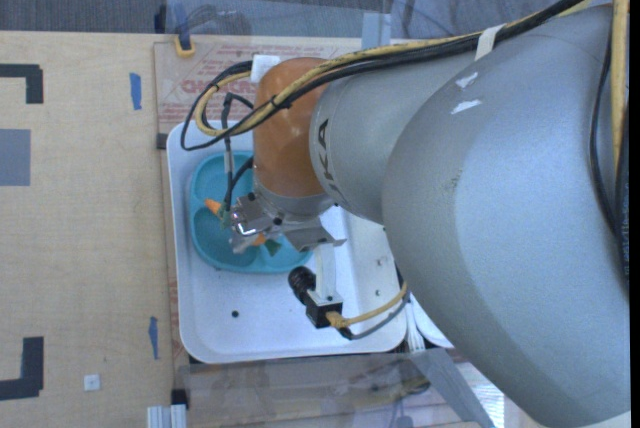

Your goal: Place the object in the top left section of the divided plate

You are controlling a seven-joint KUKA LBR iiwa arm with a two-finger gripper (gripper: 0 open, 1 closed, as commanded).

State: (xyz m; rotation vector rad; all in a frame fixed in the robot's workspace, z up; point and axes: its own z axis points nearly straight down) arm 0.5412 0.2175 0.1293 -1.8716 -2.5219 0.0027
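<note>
Large grey arm (480, 186) reaching in from the right, orange band (285, 131) just above the wrist, filling most of the white bin (230, 326). Gripper (245, 234) down over the teal divided plate (210, 206), which lies in the bin's left part. Small orange object (213, 207) resting on the plate, just left of the gripper; a second orange bit (258, 241) at the gripper's tip, exact plate section impossible to make out. Claw state hidden by the wrist: cannot tell.
</note>
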